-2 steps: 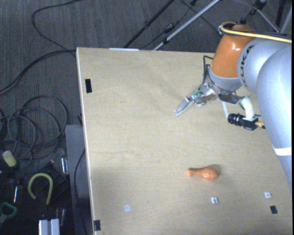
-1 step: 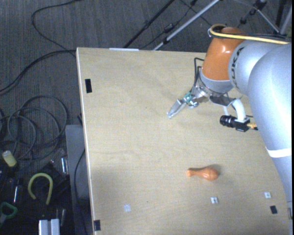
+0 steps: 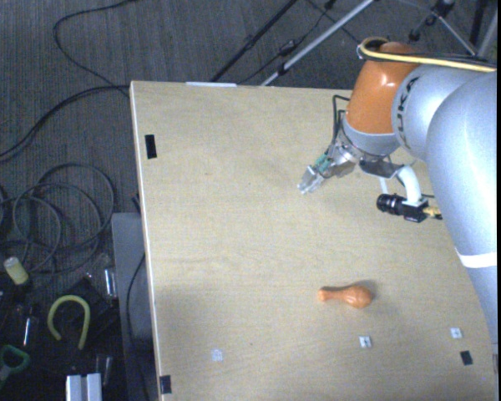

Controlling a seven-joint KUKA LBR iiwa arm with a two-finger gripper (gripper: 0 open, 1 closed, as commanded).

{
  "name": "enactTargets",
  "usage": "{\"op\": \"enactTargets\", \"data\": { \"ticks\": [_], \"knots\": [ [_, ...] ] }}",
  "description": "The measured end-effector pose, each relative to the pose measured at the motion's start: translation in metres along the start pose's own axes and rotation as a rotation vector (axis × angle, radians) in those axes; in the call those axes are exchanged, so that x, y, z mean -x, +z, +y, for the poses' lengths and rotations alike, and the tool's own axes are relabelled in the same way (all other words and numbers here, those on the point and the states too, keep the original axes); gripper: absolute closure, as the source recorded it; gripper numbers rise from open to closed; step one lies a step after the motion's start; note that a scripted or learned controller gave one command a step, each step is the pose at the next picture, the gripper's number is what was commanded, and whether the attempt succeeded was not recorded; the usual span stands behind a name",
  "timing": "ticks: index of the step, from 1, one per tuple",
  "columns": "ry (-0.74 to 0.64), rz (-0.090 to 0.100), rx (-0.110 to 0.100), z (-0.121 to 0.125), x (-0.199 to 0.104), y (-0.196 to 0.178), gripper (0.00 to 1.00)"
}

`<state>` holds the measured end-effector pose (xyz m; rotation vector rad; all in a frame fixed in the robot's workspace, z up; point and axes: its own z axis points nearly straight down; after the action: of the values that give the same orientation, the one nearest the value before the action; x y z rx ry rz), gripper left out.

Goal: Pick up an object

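1. The small orange pear-shaped object (image 3: 347,296), smooth and with a narrow neck pointing left, lies on its side on the near right part of the counter (image 3: 225,249).
2. The object rests on the bare surface, and nothing touches it.
3. The counter is a flat, pale wooden board with a few small black tabs (image 3: 151,146) along its edges and small white markers (image 3: 365,341) near the near edge.
4. The end effector (image 3: 311,182) hangs over the far right part of the counter, well apart from the orange object and farther back than it.
5. The end effector is a pale, translucent two-finger tip pointing down and to the left; whether its fingers are spread or closed cannot be told at this resolution. Nothing can be made out between them.
6. The grey arm (image 3: 459,149) enters from the right, with the orange band (image 3: 377,98) just above the wrist.
7. A short black cylindrical fitting (image 3: 402,207) projects from the wrist on its near right side.
8. Left of the counter, on the dark carpeted floor, lie coiled black cables (image 3: 50,207), a yellow-green hook-shaped part (image 3: 68,316) and other small items.
9. Beyond the far edge of the counter, thin metal stand legs (image 3: 334,23) and further cables cross the floor.
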<state>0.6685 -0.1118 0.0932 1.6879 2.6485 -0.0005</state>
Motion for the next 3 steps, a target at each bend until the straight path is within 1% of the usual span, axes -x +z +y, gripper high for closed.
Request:
{"op": "enactTargets", "data": {
  "ticks": [1, 2, 3],
  "knots": [
    [0.0, 0.0, 0.0, -0.0001, 0.0, 0.0001, 0.0],
    [0.001, 0.001, 0.001, 0.0002, -0.0002, -0.009, 1.0],
    [0.001, 0.001, 0.001, 0.0002, -0.0003, -0.0089, 0.0]
  ]
}}
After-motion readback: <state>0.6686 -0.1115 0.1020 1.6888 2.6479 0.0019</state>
